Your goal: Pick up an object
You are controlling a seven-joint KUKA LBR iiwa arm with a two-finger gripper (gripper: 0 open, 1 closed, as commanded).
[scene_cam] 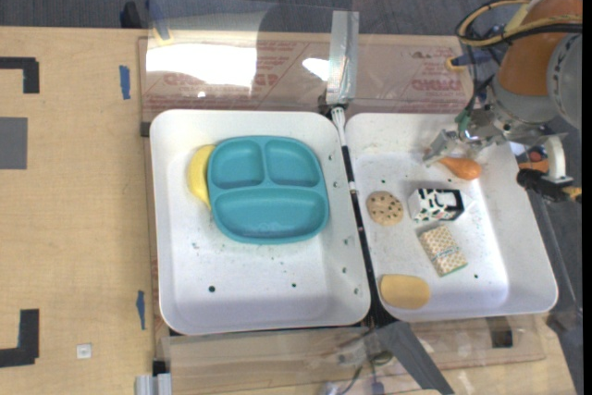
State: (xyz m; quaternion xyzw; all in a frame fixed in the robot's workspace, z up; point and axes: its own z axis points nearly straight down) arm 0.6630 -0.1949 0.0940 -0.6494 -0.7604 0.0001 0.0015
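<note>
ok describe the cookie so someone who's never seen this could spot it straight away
Look in the right bin, the one of the two white bins nearer the arm. Against its left wall lies the cookie, beside a black-and-white toy. It is the only round tan disc speckled with dark chips.

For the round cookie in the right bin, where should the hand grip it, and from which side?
Grip the cookie across its rim, coming straight down from above. It lies flat on the right bin floor, with free space all around its edge for the fingers.
</note>
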